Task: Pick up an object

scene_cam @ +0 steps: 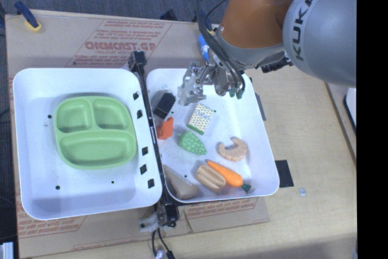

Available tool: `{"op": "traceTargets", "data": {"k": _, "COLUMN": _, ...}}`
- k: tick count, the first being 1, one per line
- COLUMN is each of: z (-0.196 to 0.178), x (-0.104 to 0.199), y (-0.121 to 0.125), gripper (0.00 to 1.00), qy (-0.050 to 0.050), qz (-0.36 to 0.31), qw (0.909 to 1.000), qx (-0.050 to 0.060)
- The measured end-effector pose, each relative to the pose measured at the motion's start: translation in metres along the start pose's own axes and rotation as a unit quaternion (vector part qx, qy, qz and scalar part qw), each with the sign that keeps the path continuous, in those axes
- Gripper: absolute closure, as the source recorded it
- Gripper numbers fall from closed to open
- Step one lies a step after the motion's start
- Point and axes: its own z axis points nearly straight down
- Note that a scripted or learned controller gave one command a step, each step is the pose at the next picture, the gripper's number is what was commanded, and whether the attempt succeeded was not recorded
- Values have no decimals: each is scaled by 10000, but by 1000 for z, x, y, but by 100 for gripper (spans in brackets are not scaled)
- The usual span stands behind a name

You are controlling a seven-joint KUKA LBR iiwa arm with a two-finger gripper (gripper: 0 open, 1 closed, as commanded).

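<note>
Cheese wedge (200, 118) (pale yellow, green dots) just below claw (193, 93), rt bin.

the gripper (193, 89) hangs over the right bin (262, 130), above toy foods. a green divided plate (95, 131) lies in the left bin (30, 106).

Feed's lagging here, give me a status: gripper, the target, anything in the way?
Gripper above right bin's far end, nothing seen between fingers. Nearest: black block, yellow-green checkered block. Other toys lie farther down the bin.
</note>
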Motion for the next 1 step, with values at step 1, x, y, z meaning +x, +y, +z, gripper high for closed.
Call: {"op": "traceTargets", "data": {"k": 1, "z": -37, "x": -7, "y": -45, "gripper": 100, "qy": 1, "qz": -1895, "qw": 9819, "qx": 0}}
